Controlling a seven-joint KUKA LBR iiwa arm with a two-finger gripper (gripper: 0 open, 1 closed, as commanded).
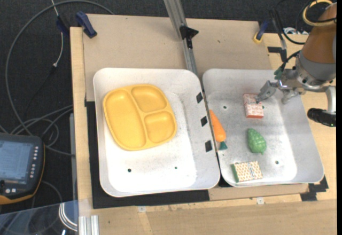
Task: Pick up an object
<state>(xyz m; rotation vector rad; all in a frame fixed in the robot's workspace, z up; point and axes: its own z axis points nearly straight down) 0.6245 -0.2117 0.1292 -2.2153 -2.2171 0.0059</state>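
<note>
Arm reaching in from the right, orange band up, wrist bent down over the right bin (pixel 299 138). The claw (pixel 277 91) hangs with its two fingers spread apart, nothing between them. Just beside its lower-left finger lies a small red-and-white box (pixel 253 106), long axis running toward the near rim. Nearer the viewer than the claw sits a green lumpy toy (pixel 256 141); a carrot (pixel 217 127) lies well apart, pointing toward the desk's (pixel 139 41) near edge.
</note>
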